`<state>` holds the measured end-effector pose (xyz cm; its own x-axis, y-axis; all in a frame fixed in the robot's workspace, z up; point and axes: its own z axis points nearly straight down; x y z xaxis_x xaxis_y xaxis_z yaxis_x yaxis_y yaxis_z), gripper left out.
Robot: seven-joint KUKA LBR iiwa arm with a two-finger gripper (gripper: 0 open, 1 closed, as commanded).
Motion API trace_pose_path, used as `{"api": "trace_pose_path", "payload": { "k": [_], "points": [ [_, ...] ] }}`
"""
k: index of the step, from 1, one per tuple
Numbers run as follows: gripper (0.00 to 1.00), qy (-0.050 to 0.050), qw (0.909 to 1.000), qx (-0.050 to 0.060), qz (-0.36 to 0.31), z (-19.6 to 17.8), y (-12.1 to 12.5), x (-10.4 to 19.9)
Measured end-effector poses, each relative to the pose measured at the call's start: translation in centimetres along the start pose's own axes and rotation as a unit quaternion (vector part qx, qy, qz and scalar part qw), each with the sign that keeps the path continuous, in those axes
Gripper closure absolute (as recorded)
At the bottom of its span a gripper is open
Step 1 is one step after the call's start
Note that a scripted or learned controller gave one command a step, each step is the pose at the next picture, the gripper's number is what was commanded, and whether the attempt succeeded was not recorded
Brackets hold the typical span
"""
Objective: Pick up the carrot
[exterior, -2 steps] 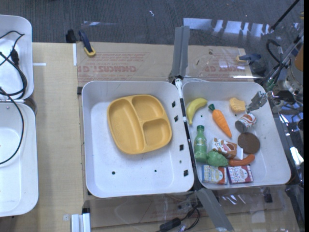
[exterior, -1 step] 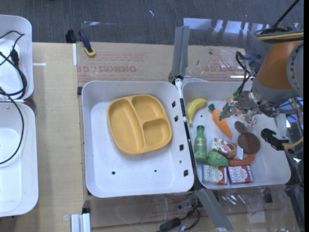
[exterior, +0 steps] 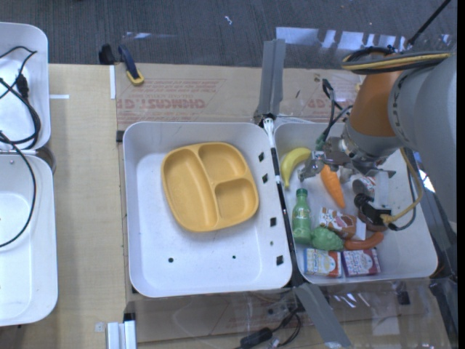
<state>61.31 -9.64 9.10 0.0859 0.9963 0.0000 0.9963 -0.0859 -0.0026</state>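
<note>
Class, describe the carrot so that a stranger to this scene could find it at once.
Look in the right-hand white bin, under the grey and orange arm. The carrot lies just below the gripper, right of the yellow banana. It is the one plain orange, tapering thing among green and packaged items.

A light wooden worktop [exterior: 80,195] fills most of the view, partly covered by a sheet of brown cardboard [exterior: 192,93] printed with faded red lettering. Beyond its far edge lies dark grey carpet [exterior: 218,13]. White moulded surfaces [exterior: 22,267] sit at the left edge, with black cables [exterior: 18,107] looping over them. Clear plastic sheeting [exterior: 327,42] near the far right catches bright glare.
</note>
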Motion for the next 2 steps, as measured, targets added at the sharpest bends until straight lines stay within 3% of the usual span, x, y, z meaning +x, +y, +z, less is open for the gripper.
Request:
{"api": "trace_pose_path", "payload": {
  "k": [1, 2],
  "points": [
    [1.00, 0.000, 1.0000, 0.000, -0.001, -0.9, 0.0, 0.0],
    [1.00, -0.001, 0.9994, -0.001, 0.034, -17.3, 0.7, 1.9]
  ]
}}
